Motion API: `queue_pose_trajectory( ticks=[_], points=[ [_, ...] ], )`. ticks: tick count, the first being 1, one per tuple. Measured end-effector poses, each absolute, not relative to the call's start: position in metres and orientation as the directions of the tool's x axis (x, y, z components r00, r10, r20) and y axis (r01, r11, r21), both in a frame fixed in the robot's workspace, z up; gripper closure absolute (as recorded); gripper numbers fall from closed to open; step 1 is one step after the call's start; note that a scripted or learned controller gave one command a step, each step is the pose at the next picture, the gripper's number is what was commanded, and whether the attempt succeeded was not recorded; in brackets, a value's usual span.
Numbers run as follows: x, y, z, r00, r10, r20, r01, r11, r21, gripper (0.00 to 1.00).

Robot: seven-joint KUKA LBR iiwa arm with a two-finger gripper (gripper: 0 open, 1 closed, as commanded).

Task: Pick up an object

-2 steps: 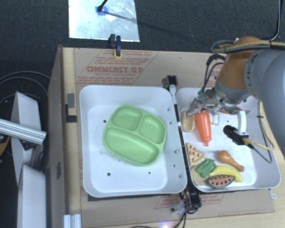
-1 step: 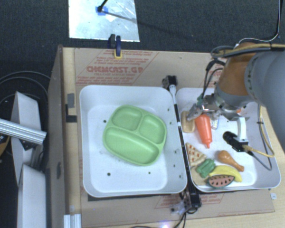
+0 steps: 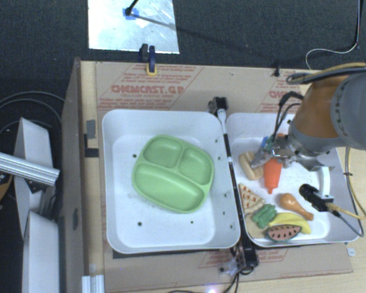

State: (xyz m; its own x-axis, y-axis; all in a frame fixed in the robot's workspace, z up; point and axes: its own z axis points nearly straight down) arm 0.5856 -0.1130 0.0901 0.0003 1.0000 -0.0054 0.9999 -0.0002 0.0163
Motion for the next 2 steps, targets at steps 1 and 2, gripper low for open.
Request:
queue_pose_trajectory(
  ticks=[1, 2],
  points=[
    [0.589, -0.112, 0.104, -0.001, 1.0, -0.004, 1.0, 0.001, 0.022, 1.0],
    [0.587, -0.024, 0.19, -0.013, 1.0, 0.004, 1.0, 0.013, 0.01, 1.0]
  ],
)
